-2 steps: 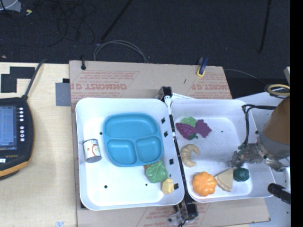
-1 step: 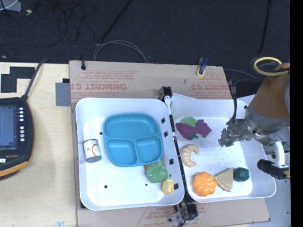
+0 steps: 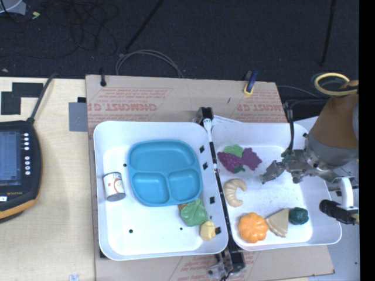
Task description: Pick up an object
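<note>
Hovering over the right bin (image 3: 328, 230), the jaws (image 3: 270, 173), their spread impossible to tell, point toward purple grapes (image 3: 240, 158) just beyond their tips.

Beyond my desk (image 3: 53, 227) — pale wood under a cardboard sheet (image 3: 176, 101) — lies dark carpet (image 3: 176, 28) strewn with black cables (image 3: 140, 60); a control pendant (image 3: 14, 165) rests at left.
</note>
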You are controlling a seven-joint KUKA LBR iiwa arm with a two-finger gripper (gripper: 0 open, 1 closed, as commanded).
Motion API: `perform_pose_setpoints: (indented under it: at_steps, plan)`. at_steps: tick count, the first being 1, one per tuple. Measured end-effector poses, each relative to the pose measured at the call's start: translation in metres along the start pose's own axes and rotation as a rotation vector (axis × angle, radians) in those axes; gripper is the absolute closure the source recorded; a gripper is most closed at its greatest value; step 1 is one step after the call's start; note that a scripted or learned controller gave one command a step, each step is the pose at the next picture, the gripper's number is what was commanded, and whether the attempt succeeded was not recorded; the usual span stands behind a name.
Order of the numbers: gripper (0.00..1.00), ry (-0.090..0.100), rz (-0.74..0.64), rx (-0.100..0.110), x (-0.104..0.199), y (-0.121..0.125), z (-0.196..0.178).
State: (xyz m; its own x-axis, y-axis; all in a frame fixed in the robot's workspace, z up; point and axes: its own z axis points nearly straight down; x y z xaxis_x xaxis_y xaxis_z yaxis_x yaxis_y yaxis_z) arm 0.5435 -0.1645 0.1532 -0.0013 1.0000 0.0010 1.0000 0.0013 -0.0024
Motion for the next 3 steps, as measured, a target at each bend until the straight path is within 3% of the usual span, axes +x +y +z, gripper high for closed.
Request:
perform_pose_setpoints:
  at_steps: [1,2,3]
  plan:
    - [0.0,0.001,-0.004,-0.001,0.041,0.062,0.07]
    - [0.0,-0.001,-0.002,0.0,0.07,0.101,0.066]
    - [1.0,-0.001,-0.004,0.003,0.069,0.1,0.056]
